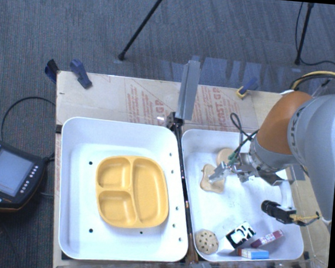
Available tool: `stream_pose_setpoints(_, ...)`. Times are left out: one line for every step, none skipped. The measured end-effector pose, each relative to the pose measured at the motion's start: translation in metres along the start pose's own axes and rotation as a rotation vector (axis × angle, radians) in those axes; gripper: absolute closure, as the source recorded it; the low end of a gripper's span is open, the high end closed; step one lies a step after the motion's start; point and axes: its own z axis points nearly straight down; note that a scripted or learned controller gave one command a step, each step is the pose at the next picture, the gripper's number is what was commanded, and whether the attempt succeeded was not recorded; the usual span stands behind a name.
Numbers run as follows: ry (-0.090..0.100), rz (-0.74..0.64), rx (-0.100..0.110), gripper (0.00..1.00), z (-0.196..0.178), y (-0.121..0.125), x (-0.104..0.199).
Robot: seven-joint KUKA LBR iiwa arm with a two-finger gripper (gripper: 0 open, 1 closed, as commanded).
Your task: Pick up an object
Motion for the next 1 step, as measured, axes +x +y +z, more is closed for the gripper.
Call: stream_pose_setpoints(0.004,-0.006,0.006,1.0,-0.0068,0.0012,0.0022)
